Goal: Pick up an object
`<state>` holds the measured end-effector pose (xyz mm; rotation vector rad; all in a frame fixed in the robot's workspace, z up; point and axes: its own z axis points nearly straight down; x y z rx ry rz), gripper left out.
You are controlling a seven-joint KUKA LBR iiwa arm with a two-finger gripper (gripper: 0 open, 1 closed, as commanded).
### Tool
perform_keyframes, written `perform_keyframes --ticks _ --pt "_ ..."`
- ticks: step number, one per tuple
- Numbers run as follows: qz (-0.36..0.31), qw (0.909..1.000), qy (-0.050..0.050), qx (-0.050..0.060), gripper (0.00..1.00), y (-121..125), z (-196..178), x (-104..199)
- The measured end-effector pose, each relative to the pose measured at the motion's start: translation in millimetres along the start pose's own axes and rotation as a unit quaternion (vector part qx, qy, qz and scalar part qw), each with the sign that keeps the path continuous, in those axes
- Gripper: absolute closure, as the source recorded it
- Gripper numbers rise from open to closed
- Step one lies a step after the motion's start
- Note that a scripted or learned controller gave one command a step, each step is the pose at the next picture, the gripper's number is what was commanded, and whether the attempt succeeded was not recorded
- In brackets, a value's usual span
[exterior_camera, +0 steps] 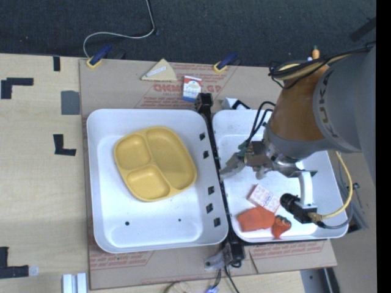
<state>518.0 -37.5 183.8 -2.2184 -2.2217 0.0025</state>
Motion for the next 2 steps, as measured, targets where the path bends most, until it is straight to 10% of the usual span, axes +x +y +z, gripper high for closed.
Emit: perform_keyframes --ticks 1,2 --pt "0.000 1.0000 0.000 0.000 0.00 7.7 0.1 -2.9" --pt "0.001 1.0000 -0.001 -0.001 0.00 76.7 -0.4 -45.5"
